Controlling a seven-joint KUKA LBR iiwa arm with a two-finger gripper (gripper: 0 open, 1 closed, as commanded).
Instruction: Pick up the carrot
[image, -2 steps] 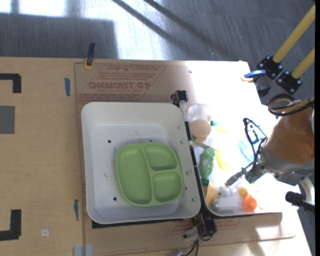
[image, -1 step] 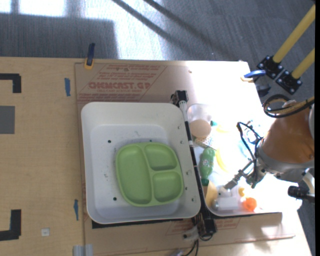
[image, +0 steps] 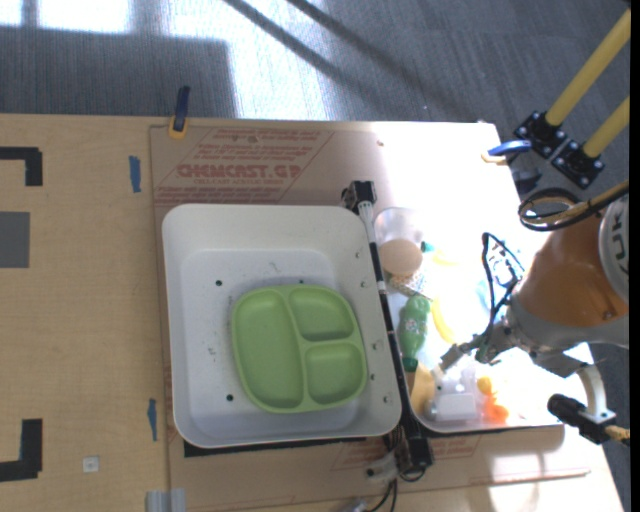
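The gripper (image: 460, 383) hangs low over the near end of the right bin (image: 520, 425), at the end of the grey arm with its orange band (image: 565, 280); sunlight washes this bin out, and I cannot tell its state, open or closed.

Just to the gripper's right, nearly touching, lies a small orange piece that looks like the carrot (image: 492, 405), resting on the bin floor toward the near rim. Nothing is visibly held. Just to the gripper's left sits a yellowish lump (image: 424, 383) against the bin's left wall.

A little farther from the gripper, up and to its left, lies a green item (image: 414, 325) with a yellow curved piece (image: 440, 322) beside it. Beyond those sits a round tan object (image: 401, 257) near the far end of the bin.

Well to the gripper's left, the left bin (image: 200, 260) holds a green divided plate (image: 298, 346) with three compartments.
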